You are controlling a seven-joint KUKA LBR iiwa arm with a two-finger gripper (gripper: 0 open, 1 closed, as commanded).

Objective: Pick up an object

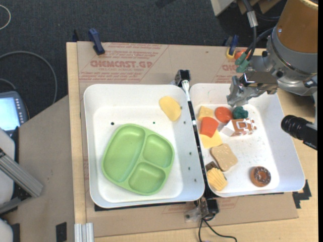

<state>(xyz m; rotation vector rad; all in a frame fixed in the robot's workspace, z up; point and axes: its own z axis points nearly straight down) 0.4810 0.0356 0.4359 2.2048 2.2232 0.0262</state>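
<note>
My gripper (237, 101) hangs low over the back of the right bin (282, 150). Directly under it lie a small teal piece (240, 113) and a red round piece (223, 114); whether it touches either is unclear. Close by are a white-and-orange block (244, 127), an orange chunk (208, 127), a yellow wedge (205, 112) and a pale yellow slab (212, 139). Toward the front lie a slice of toast (224, 157), a chocolate donut (260, 176) and a ridged yellow piece (217, 179).
The left bin (96, 105) holds a green divided plate (139, 159) and a yellow lump (170, 108) at its back right. A black divider rail (191, 120) runs between the bins. A black cylinder (299, 128) juts in at the right.
</note>
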